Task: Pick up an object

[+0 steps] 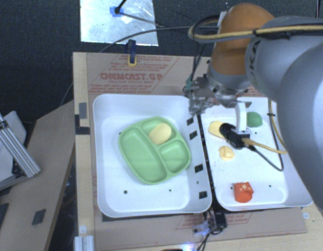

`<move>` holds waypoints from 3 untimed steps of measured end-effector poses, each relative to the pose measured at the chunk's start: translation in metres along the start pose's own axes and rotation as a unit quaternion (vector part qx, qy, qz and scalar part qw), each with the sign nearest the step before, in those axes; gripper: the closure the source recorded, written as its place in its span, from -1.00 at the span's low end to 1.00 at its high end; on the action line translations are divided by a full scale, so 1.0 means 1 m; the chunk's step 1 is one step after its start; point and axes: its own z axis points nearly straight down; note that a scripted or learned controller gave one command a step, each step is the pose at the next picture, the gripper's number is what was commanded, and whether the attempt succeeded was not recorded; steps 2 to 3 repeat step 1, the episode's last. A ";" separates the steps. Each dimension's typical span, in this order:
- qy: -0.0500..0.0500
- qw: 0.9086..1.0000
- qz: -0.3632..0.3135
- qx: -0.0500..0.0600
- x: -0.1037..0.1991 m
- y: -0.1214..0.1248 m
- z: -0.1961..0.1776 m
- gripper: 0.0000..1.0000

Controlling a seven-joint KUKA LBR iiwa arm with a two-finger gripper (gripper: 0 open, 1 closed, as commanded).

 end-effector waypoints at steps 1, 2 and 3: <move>0.000 1.000 0.000 0.001 0.049 0.022 0.009 1.00; 0.000 1.000 0.000 0.001 0.049 0.022 0.009 1.00; 0.000 1.000 0.000 0.001 0.049 0.022 0.009 1.00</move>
